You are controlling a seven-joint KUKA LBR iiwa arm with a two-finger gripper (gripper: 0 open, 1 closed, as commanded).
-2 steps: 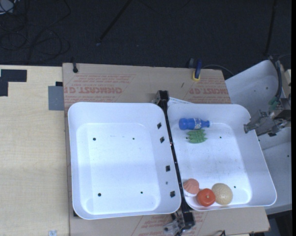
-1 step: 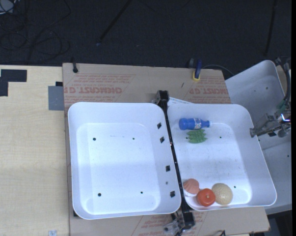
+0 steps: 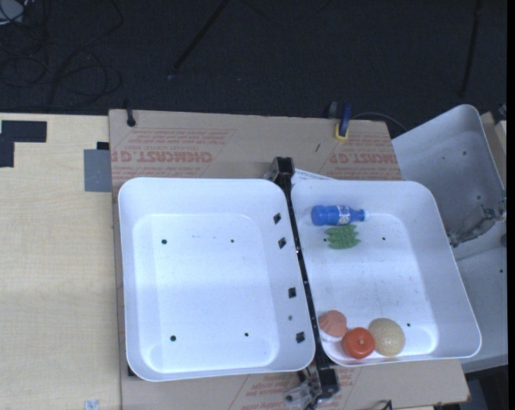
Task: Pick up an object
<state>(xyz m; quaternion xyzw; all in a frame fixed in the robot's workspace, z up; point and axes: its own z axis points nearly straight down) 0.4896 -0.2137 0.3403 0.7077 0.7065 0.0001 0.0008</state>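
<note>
The right bin (image 3: 428, 196) holds several small objects. A blue bottle (image 3: 336, 215) with a white cap lies on its side near the bin's far left corner. Just below it sits a small green leafy toy (image 3: 343, 237). In the near left corner three things cluster together: a pink shell-like piece (image 3: 332, 322), a red round tomato-like object (image 3: 358, 342) and a beige ball (image 3: 387, 336). The red one touches both of its neighbours.
The left bin (image 3: 146, 196) stands beside the right one, with a black clip strip (image 3: 293, 263) along their shared edge. Both rest on cardboard (image 3: 240, 148). A tilted grey-white panel (image 3: 449, 156) stands at the right, and a blue and yellow clamp (image 3: 343, 122) at the back.
</note>
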